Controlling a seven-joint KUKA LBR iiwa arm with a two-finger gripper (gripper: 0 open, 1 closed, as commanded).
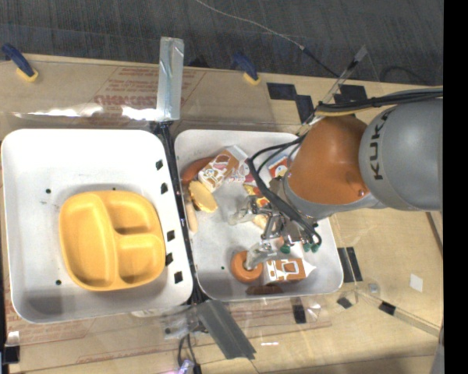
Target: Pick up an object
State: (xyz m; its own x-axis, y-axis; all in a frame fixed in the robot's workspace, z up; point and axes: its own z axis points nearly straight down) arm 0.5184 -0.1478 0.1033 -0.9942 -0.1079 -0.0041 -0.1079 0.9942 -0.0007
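Yellow plastic fills much of the left bin [15, 232]: we see a compartment tray [111, 238] lying flat near its middle, with bare white floor around it on every side, widest along the top. A black seam [174, 209] marks where the two bins meet, and a strip of silver tape [170, 80] stands at the top of that seam.

Moving right, we come to the right bin [218, 275], which is crowded. Near its upper left lies a brown and white snack packet [217, 170], and just below it a small bun-like toy [203, 198] close to the left wall. A clear wrapper [238, 209] sits in the middle. Toward the bottom rests an orange ring-shaped toy [246, 266], and just to its right a flat orange and white packet [287, 269] lies against the lower wall.

We find the end effector [269, 244] low over the bin's centre, right beside the ring; we cannot tell whether it is spread or pressed together, as cables and the wrist hide it. The grey arm [402, 158] with its orange band [331, 162] covers the bin's upper right corner. The wooden bench [390, 279] lies open beyond the right wall.
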